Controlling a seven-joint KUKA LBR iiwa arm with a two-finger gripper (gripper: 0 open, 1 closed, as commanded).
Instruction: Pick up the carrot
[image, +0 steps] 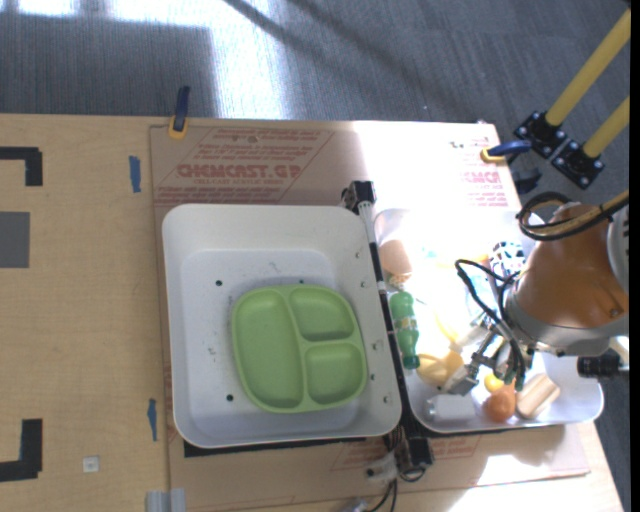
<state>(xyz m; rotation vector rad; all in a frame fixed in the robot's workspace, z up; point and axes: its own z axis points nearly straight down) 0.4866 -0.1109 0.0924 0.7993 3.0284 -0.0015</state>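
Right bin (585, 408) under glare holds the gripper (487, 362), finger state impossible to tell, carrot (499, 403) just below it, bottle (405, 326) to its left, green tray (298, 346) farther left.

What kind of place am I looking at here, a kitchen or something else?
Probably a robot test bench in a lab, not a kitchen: a robot arm reaches over two white bins, one holding a green divided plate, the other small toy foods, all resting on taped cardboard.
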